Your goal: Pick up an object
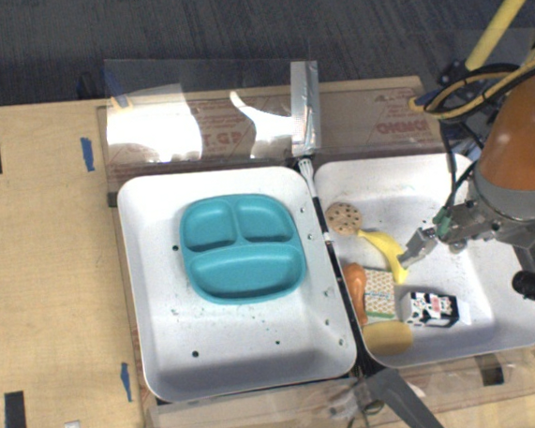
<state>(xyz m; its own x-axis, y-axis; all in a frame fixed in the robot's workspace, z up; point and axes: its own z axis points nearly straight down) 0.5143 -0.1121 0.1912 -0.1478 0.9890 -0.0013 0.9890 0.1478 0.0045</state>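
Banana [384, 247] — yellow and curved — lies in the right bin [504, 322], near that bin's left wall, running from just below a round speckled cookie [343, 216] down toward the bin's middle. The gripper [419, 244] reaches in from the right and sits just beside the banana's lower end; whether it touches the fruit cannot be told, and whether the fingers are apart or together cannot be told either, since they are small and blurred against the white floor. Behind the gripper the grey arm [517, 161] with its orange band rises at the right edge.

Along the left wall of the same bin, below the banana, an orange carrot-like piece [355, 285] lies lengthwise, a small patterned box [379, 294] just beside it, a tan rounded item [388, 336] at the near corner, and a black-and-white packet [433, 308] a little to the right.

The left bin [153, 295] holds a teal divided plate [242, 246] with three compartments, resting flat near its middle — both bins stand side by side on the tabletop [48, 276]
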